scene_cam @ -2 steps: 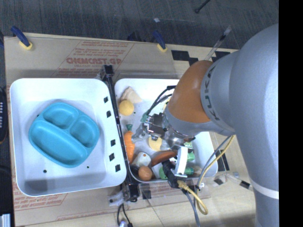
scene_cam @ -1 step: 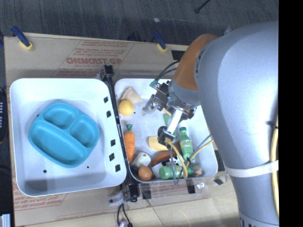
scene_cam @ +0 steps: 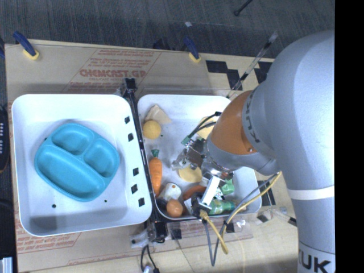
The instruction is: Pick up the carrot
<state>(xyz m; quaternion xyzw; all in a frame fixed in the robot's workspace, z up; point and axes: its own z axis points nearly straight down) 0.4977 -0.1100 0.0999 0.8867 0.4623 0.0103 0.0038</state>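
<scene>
The carrot (scene_cam: pixel 156 175) is orange with a green stub at its top. It lies lengthwise along the left wall of the right bin (scene_cam: pixel 187 102), pointing toward the front. My gripper (scene_cam: pixel 191 151) hangs over the middle of that bin, a short way to the right of the carrot and apart from it. The grey arm with its orange band (scene_cam: pixel 233 132) covers the bin's right half. I see nothing held by the gripper.
Around the carrot lie a yellow lemon (scene_cam: pixel 151 129), a pale wedge (scene_cam: pixel 158 115), a yellow slice (scene_cam: pixel 189 174), a white piece (scene_cam: pixel 170 191), an orange ball (scene_cam: pixel 174 208), a reddish sausage (scene_cam: pixel 193 190) and a green item (scene_cam: pixel 225 206). The left bin (scene_cam: pixel 23 112) holds a blue divided plate (scene_cam: pixel 77 161).
</scene>
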